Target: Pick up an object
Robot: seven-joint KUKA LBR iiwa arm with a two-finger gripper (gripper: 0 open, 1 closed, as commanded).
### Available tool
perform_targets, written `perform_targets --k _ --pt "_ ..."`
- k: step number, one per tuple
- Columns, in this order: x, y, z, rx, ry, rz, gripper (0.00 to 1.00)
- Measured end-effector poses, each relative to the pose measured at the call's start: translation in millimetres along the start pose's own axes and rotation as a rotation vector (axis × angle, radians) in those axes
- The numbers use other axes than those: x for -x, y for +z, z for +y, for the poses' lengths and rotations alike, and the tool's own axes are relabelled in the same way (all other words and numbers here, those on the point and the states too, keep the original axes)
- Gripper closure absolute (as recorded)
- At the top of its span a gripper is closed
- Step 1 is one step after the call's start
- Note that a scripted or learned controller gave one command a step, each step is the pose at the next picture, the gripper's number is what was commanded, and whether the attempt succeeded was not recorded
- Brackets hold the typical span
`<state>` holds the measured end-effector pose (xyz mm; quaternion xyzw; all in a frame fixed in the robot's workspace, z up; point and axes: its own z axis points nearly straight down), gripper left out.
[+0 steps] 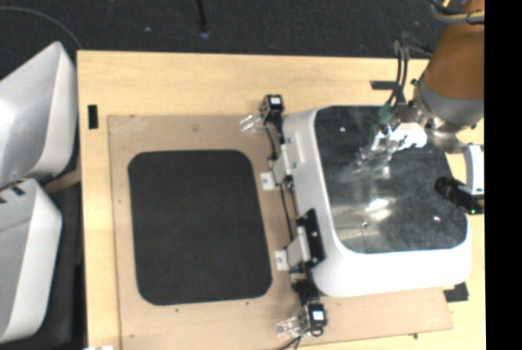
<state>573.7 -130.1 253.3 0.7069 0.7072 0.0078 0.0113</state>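
The arm [455, 63] reaches in from the right over the right bin [391, 279], its gripper [390, 140] low above the dark floor; finger state cannot be told, and a pale blur [375, 210] on the floor is possibly the object

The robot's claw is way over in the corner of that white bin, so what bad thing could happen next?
1. The gripper sits close to the far wall of the white bin, so it might bump the rim.
2. The bin's shiny floor shows glare and no clear object under the gripper, so it may close on nothing.
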Motion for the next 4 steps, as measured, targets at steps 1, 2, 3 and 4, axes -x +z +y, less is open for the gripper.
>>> perform_targets --k 1,2,3,4 --pt "-44.3 -4.2 30.1 -0.004 0.001 -0.009 1.00" --pt "-88.1 -13.4 53.5 -0.017 -0.005 0.004 1.00" --pt "-142.0 -13.3 64.5 -0.024 -0.006 0.006 1.00" --pt "-185.6 6.7 78.1 -0.026 -0.005 0.005 1.00"
